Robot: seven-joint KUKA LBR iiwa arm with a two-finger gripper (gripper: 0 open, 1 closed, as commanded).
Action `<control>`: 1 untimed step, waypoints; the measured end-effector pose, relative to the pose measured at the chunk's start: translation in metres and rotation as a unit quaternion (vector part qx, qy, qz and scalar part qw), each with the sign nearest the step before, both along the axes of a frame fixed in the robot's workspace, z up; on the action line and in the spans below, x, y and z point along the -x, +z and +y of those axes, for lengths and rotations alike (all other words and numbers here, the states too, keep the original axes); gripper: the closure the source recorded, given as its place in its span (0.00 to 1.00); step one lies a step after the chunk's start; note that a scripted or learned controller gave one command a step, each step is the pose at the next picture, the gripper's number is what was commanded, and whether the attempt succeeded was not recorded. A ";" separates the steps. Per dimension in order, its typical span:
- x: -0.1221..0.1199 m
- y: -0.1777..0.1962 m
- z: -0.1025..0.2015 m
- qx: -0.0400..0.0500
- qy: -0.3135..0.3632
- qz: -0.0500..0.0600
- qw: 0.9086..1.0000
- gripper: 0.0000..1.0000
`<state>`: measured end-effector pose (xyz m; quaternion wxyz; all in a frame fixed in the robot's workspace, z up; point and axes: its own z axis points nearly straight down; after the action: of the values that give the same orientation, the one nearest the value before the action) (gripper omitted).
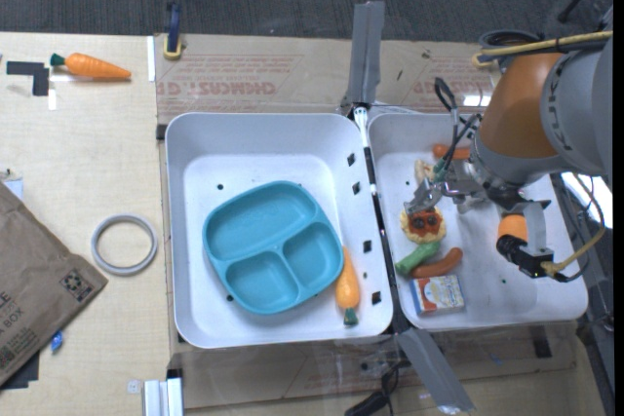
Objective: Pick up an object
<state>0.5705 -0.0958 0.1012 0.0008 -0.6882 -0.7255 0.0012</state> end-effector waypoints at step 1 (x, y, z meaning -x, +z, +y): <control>0.057 -0.011 0.001 0.000 -0.028 0.000 1.000 0.00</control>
<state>0.5132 -0.0945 0.0906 0.0013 -0.7085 -0.7057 0.0012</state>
